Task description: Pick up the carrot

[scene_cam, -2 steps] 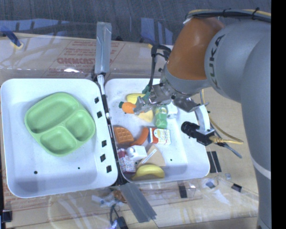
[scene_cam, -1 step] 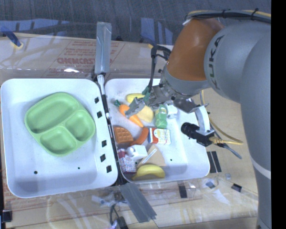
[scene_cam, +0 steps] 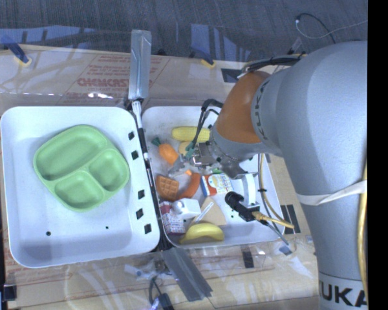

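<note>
The carrot is a short orange piece lying in the right bin near its left wall, with a bit of green at its upper left end. My gripper reaches down into this bin from the right. Its tip sits just right of and below the carrot, among the cluttered items. The carrot lies on the bin floor, and nothing shows it being held. The grey wrist with its orange band covers the middle of the bin.
Around the gripper lie a yellow item, a reddish sausage-like piece, a waffle, a banana and small packets. The left bin holds a green divided plate.
</note>
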Robot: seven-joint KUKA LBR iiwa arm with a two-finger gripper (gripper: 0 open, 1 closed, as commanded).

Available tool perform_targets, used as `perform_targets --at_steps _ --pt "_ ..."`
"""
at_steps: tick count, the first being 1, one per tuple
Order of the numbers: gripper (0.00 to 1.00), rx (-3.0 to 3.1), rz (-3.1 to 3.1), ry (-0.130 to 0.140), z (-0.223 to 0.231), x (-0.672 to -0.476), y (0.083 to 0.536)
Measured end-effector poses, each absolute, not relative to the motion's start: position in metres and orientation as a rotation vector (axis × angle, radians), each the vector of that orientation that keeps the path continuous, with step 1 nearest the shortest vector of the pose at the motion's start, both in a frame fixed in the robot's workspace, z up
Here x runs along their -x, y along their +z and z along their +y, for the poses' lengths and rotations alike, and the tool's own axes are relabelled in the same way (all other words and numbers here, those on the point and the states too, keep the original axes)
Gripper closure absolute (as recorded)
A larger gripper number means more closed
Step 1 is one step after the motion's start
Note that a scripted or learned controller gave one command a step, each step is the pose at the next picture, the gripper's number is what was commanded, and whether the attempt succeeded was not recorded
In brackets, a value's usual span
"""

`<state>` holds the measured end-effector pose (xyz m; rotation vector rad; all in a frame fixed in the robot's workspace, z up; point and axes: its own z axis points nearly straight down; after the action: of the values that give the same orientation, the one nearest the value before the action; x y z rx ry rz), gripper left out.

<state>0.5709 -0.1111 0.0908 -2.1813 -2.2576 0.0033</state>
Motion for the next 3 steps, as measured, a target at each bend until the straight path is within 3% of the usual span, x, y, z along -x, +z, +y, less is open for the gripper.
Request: perform_targets --at_steps 1,2,3 --pt "1.0 2.175 -2.26 0.006 -0.111 -0.571 0.1" --pt "1.0 2.335 -2.1 0.0 -0.088 -0.62 0.227" --pt "0.0 2.333 -2.1 0.003 -0.088 -0.62 0.225"
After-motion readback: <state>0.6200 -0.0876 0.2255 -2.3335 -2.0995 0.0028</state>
